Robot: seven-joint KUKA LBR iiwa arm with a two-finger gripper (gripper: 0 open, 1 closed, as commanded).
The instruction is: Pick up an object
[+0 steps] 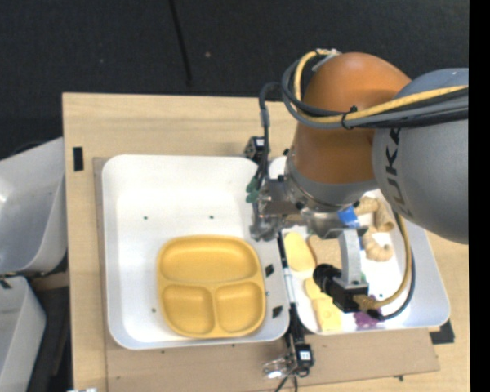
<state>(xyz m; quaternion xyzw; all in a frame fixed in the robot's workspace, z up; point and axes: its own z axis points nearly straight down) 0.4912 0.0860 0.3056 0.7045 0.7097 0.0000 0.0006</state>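
The arm (351,137) hides most of the right bin (429,300), and whether its pincer is open or closed cannot be told

bins (122,219) – plain white | divided tray (212,286) – mustard yellow, no pattern | arm (425,153) – grey with orange band | bench (163,121) – pale wood | right-bin pieces: pale yellow (298,251), tan (381,247), purple (365,320), blue (348,216) | cables yellow and black
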